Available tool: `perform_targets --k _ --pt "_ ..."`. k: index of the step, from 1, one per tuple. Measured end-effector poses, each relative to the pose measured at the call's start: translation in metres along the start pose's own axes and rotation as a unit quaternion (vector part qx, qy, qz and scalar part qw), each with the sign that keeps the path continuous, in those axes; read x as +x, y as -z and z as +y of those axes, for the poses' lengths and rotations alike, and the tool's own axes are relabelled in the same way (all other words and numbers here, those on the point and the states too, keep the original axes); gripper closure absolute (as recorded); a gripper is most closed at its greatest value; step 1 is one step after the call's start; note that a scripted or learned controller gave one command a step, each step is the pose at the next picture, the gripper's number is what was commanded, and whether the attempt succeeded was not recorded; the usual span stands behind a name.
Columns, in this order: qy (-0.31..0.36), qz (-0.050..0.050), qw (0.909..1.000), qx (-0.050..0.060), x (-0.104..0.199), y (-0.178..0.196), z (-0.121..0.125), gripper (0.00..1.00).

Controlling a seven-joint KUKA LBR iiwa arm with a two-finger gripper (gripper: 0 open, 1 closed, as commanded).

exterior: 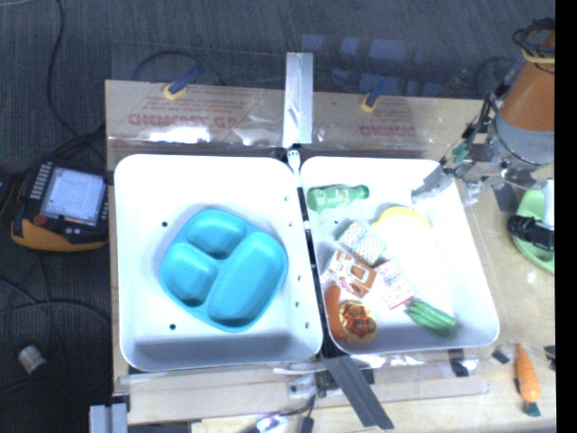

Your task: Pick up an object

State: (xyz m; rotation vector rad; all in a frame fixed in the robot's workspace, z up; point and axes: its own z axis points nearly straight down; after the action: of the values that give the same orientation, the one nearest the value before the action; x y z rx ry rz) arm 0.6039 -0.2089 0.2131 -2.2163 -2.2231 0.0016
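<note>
The right bin point(478, 278) holds several small items. A green bottle point(336, 196) lies near its far wall, with a yellow rounded piece point(402, 216) to the right of it. A checkered box point(357, 241), printed snack packets point(353, 278), a round orange-red item point(355, 321) and a green cucumber-like piece point(429, 315) lie toward the front. My gripper point(447, 186) hangs over the bin's far right corner, just up and right of the yellow piece. It is open, with nothing between its fingers.
The left bin point(135, 242) holds a blue divided tray point(224, 266). A metal divider post point(298, 106) stands behind the bins' shared wall. A green object point(539, 233) and an orange tool point(527, 382) lie on the bench right of the bins. A handheld pendant point(63, 206) rests far left.
</note>
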Motion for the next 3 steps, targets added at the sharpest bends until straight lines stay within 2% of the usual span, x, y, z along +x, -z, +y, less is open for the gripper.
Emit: perform_targets --k 1,2,3 --pt "0.001 0.0 1.0 0.001 0.001 0.009 0.0 1.0" --pt "0.001 0.0 1.0 0.001 0.001 0.009 0.0 0.0" --pt "0.012 0.0 0.9999 -0.001 0.008 -0.119 0.005 0.0"
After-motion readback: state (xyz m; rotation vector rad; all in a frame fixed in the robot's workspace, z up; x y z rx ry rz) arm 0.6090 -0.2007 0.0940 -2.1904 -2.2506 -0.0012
